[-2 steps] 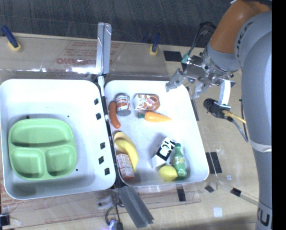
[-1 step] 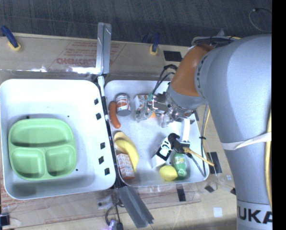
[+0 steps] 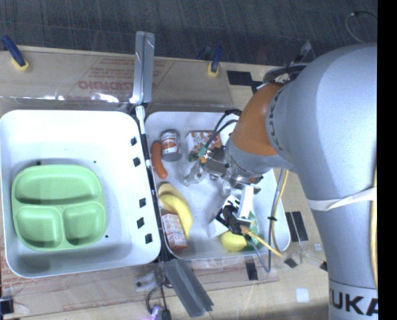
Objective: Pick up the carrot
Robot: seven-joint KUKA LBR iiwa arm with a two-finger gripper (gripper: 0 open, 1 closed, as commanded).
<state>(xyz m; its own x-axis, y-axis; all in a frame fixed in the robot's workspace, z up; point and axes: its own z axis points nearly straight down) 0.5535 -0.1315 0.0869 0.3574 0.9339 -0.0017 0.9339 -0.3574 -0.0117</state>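
Note:
The carrot [image 3: 158, 160] is a short orange piece lying lengthwise against the left wall of the right bin [image 3: 185, 120], just below a small tin can [image 3: 170, 144]. My gripper [image 3: 197, 171] hangs low over the middle of that bin, a little to the right of the carrot and apart from it. Nothing shows in its grasp. The wrist and the orange band [image 3: 255, 129] cover the bin's right half.
A banana [image 3: 176, 206] and a brown bottle [image 3: 174, 231] lie below the carrot along the same wall. A yellow lemon [image 3: 233, 241] sits at the front right. A small printed box [image 3: 202, 141] lies at the back. The left bin [image 3: 112, 129] holds a green divided plate [image 3: 57, 205].

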